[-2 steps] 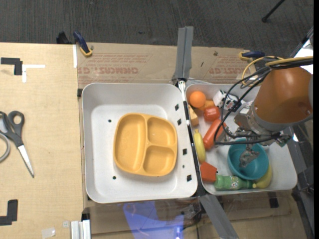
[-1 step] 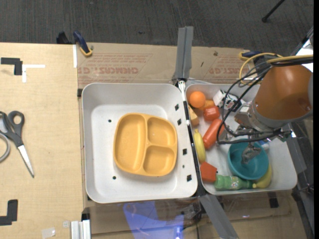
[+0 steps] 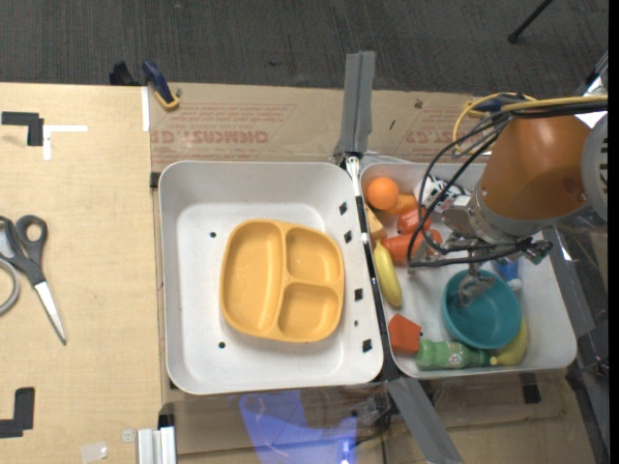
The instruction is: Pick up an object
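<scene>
Fingers [image 3: 476, 288] over teal bowl [image 3: 484, 319]; banana [image 3: 389, 276], orange [image 3: 382, 192] near

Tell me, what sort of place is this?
Probably a robotics lab bench: a cabled robot arm reaches over two white bins of toy food and dishes, with scissors and tape marks nearby.

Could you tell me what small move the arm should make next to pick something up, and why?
Probably a short straight descent. The hand hangs over the teal bowl in the right bin, near the bowl's back rim, with nothing visibly between its fingers. The yellow divided plate lies alone in the left bin, well away, so the bowl looks like the nearest target.
</scene>
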Robot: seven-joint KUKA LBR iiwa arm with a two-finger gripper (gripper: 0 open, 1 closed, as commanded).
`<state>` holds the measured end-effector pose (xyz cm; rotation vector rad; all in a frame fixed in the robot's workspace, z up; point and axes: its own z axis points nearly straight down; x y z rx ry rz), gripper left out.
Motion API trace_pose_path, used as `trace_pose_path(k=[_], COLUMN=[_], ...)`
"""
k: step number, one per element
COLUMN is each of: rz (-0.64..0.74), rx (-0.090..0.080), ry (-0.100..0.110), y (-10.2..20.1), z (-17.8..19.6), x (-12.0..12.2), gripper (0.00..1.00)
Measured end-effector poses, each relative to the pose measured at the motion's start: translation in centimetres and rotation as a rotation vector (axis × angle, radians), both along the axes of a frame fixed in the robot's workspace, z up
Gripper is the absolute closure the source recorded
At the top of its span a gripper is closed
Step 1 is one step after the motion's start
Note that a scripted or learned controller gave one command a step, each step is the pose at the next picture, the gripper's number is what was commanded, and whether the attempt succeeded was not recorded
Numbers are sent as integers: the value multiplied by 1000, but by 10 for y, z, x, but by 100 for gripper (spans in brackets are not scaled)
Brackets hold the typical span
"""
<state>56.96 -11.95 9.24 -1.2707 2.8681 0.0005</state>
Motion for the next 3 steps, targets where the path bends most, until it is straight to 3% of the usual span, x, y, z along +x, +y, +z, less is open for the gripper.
trace_pose_path(k=[1,2,3], rz=[-87,-107,-167], rx=[1,0,1], ry=[3,0,-1], y=[15,-14,5], z=[0,1,1], x=[19,26,52], gripper=[0,0,0])
